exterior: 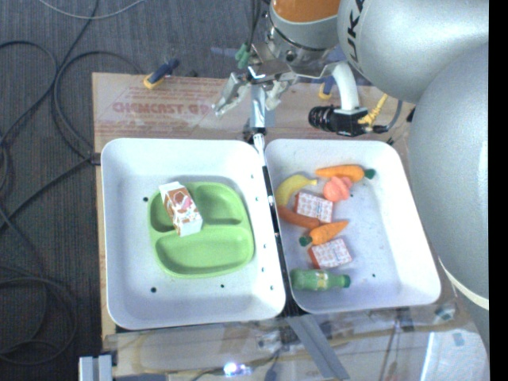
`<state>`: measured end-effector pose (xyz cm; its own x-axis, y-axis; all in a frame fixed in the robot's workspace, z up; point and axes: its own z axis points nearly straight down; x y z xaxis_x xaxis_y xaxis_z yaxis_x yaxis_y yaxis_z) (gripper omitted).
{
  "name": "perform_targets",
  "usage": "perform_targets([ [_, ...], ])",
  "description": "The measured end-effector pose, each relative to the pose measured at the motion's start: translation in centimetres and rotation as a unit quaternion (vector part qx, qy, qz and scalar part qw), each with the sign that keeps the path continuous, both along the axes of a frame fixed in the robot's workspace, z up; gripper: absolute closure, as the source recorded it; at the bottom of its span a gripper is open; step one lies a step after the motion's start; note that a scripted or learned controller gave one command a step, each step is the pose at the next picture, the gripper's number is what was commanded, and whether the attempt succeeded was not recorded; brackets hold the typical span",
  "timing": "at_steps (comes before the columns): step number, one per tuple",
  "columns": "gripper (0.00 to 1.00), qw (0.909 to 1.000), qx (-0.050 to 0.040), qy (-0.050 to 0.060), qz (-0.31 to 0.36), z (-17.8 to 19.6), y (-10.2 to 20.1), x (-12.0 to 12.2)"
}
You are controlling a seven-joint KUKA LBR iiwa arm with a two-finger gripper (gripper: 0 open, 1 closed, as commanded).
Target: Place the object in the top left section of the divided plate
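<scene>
A green divided plate (pixel 214 252) lies in the left bin (pixel 127 292). A small white and red carton (pixel 180 207) stands on the plate's top left section, its lower end reaching the divider ridge. My gripper (pixel 249 101) hangs above the bench behind the two bins, over the line where they meet, well away from the carton. Its fingers (pixel 225 101) are spread open and hold nothing.
The right bin (pixel 389 276) holds two carrots (pixel 341 171), a yellow banana (pixel 291 187), a pink fruit (pixel 337 188), two small cartons (pixel 314 207) and a green bottle (pixel 319 280). The arm's large grey body fills the upper right. Cables lie on the floor at left.
</scene>
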<state>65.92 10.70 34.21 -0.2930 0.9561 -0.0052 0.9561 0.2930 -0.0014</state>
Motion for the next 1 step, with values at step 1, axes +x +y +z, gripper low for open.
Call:
perform_targets([
  [1,0.0,0.999,0.0,0.001,0.045,-15.92,-2.65,-0.23],
])
